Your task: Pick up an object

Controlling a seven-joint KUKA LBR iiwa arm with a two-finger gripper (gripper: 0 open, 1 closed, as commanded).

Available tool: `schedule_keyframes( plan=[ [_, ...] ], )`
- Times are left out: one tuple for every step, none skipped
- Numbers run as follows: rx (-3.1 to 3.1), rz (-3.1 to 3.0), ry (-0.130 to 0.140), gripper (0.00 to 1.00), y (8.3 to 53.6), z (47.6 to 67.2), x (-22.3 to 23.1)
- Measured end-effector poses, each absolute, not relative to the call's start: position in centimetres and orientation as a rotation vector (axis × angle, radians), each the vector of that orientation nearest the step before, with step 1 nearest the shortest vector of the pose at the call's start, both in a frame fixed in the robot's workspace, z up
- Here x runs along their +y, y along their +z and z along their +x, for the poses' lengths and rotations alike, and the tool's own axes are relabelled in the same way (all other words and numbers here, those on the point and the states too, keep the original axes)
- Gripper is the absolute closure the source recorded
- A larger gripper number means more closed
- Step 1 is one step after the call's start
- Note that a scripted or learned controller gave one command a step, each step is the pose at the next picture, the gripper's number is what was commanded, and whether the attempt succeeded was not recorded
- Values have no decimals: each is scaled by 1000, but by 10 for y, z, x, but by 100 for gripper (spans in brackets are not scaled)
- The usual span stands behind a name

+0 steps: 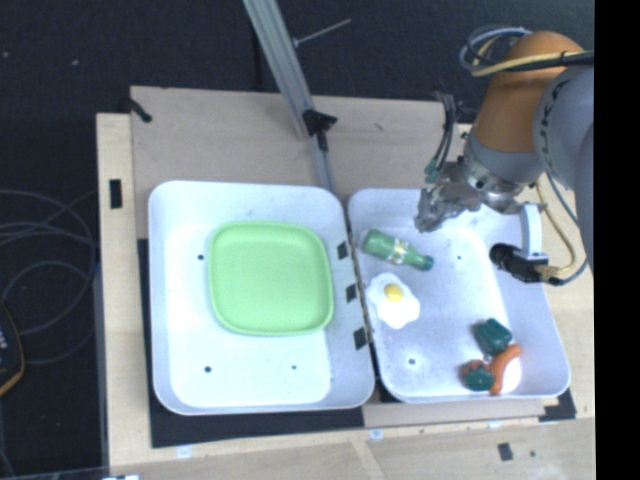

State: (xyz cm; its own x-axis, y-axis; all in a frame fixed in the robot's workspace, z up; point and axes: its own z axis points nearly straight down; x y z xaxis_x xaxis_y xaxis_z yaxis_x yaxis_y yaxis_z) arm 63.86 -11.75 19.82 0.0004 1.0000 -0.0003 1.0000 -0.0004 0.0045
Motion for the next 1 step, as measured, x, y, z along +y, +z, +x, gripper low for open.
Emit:
schedule_keyframes(
  plan=[
    [2218, 2219, 6, 100, 251, 640, -118]
  ],
)
